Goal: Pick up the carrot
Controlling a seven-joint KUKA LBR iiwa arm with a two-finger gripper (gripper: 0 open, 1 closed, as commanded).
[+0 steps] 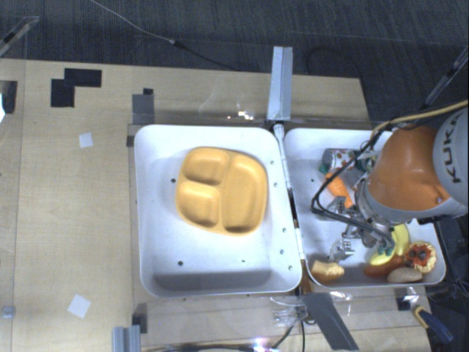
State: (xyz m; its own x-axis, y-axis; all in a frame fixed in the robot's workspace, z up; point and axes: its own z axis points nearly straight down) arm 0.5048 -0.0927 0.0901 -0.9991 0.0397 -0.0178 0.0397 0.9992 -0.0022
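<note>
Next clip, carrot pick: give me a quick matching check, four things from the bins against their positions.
Things:
1. yellow divided plate
2. carrot
3. banana
4. bread piece

Places:
A. right bin, near-left corner
B. right bin, upper part, beside the arm's wrist
C. middle of the left bin
D. right bin, near side, just below the wrist

Pairs: 1-C, 2-B, 3-D, 4-A
</note>
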